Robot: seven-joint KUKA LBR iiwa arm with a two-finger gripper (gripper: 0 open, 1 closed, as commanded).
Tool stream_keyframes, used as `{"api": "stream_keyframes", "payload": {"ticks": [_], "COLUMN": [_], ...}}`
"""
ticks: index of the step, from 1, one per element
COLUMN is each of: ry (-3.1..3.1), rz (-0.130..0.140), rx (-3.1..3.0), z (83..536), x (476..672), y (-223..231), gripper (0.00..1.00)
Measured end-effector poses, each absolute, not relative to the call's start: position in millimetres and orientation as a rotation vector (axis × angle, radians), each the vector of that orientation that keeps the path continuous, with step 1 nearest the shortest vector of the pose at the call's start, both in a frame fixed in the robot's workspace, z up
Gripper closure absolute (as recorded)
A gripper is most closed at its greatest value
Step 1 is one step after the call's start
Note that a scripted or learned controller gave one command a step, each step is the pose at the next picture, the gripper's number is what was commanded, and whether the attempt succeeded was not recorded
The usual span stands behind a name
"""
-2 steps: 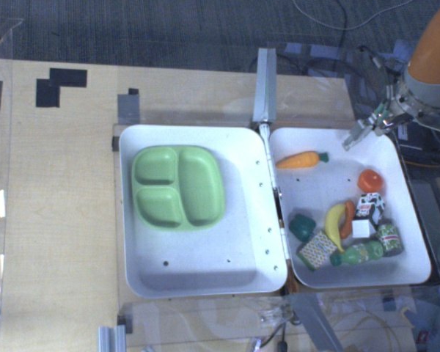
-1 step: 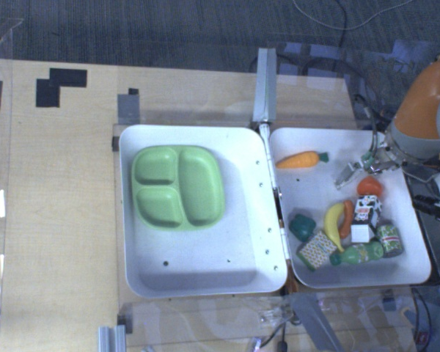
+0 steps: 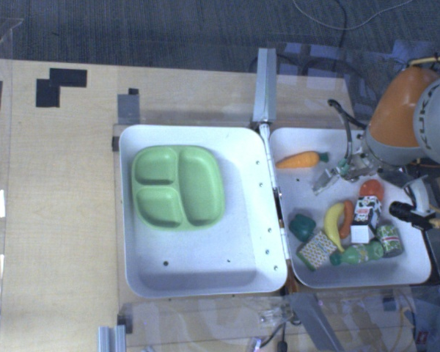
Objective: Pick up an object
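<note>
Carrot (image 3: 299,160) lying just beside the gripper (image 3: 330,180), apart from it, toward the far wall of the right bin (image 3: 418,273). Banana (image 3: 334,222) near, on the tip's other side, among clustered small items. Nothing seen held; whether open or shut, cannot tell. Likely still the approach step: next, centre over one object, descend, close squarely.
</note>
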State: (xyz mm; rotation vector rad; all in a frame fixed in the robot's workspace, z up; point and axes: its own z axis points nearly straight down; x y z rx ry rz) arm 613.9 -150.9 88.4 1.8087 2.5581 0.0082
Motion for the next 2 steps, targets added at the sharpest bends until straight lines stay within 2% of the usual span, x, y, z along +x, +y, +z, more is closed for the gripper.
{"api": "stream_keyframes", "payload": {"ticks": [1, 2], "ry": [2.538, 2.566], "rz": [0.004, 0.003], "rx": [1.841, 1.807], "z": [157.2, 111.6], "x": [670.5, 571.8], "y": [-173.4, -178.0], "gripper": [0.00, 0.00]}}
